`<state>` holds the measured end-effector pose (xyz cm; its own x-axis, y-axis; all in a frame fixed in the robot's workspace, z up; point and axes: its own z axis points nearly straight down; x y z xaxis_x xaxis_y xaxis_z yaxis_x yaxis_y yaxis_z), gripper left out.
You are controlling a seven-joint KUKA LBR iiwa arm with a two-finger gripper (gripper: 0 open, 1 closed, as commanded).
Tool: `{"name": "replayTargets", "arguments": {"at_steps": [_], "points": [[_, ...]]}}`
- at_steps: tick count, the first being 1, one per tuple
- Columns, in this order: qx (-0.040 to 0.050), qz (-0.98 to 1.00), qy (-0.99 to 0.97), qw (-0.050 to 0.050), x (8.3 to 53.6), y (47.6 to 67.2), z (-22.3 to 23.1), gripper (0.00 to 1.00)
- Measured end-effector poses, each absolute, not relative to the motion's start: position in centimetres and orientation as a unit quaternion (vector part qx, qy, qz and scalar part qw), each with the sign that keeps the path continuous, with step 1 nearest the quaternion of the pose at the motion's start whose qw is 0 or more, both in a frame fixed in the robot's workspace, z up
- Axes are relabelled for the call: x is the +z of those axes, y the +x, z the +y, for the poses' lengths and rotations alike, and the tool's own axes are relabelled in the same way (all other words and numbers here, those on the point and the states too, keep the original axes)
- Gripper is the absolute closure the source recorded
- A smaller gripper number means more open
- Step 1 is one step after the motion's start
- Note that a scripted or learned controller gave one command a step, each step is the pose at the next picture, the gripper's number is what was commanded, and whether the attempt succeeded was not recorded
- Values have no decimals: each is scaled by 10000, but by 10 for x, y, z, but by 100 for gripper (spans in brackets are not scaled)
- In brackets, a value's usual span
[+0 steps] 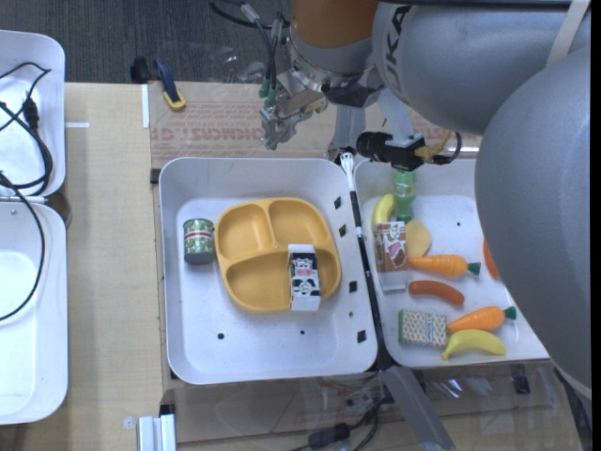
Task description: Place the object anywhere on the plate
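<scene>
Now | one plate (246, 233) | one carton (302, 277) on it | fingers (273, 132): unclear

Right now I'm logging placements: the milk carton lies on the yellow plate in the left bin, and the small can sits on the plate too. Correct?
Not quite. The camera view shows the milk carton on the yellow plate in the left bin, but the small can stands on the bin floor beside the plate's left edge.

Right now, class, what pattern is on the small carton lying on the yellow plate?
Black-and-white cow patches on the carton, clearest in the camera view.
</scene>
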<state>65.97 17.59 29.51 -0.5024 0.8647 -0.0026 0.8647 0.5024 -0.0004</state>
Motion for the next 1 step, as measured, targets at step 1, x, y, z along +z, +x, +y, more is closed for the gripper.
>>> {"name": "replayTargets", "arguments": {"at_steps": [1], "points": [[-13, 8948, 4465, -2, 241, 598, 204, 100]]}}
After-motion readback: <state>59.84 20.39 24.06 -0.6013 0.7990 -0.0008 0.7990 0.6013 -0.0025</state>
